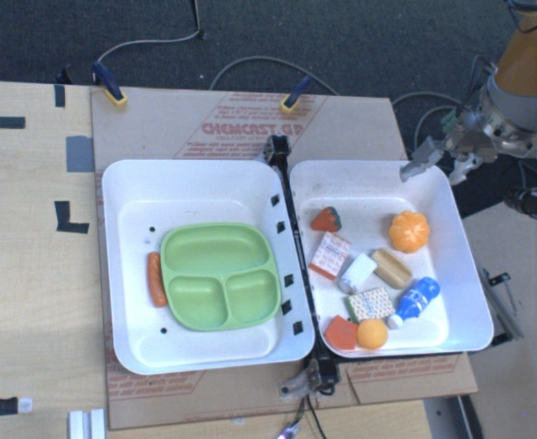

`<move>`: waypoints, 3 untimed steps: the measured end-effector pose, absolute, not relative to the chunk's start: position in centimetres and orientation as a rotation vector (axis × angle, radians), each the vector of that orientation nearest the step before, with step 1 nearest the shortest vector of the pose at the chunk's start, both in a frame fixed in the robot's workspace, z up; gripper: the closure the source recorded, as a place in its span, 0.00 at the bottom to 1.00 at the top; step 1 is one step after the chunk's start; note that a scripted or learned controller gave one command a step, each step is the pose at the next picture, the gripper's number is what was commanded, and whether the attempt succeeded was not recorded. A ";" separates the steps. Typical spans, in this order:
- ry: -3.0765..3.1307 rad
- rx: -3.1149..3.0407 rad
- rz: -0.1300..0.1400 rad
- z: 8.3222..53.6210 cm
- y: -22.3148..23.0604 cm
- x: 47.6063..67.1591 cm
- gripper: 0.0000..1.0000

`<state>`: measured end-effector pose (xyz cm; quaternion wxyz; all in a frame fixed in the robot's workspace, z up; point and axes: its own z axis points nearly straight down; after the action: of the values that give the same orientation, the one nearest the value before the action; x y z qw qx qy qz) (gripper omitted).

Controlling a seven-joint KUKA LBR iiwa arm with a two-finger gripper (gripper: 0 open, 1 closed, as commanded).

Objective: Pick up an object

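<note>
The right bin (451, 210) holds several small toys: a strawberry (326, 219), an orange pumpkin-like fruit (408, 231), a red and white box (330, 255), a white block (359, 270), a tan stick (392, 267), a blue bottle (416, 300), a checkered pack (370, 304), an orange ball (372, 334) and a red block (340, 334). My gripper (437, 165) hovers over the bin's far right corner, above the rim. It is open, with nothing between its fingers. The orange fruit is the nearest toy, below and slightly left of it.
The left bin (122, 210) holds a green divided plate (220, 275) and an orange sausage (156, 279) beside its left edge. Black clips (277, 149) join the bins along the middle. Cardboard lies under both bins, and cables run behind.
</note>
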<state>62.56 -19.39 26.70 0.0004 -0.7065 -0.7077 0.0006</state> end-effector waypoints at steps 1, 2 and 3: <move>-2.220 -2.219 0.004 17.8 -21.8 61.1 0.00; -2.225 -2.221 -0.002 8.7 -22.3 59.3 0.00; -2.229 -2.221 -0.005 8.7 -17.4 63.0 0.00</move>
<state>62.98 -17.41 8.67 -0.0026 -0.7059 -0.7083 -0.0016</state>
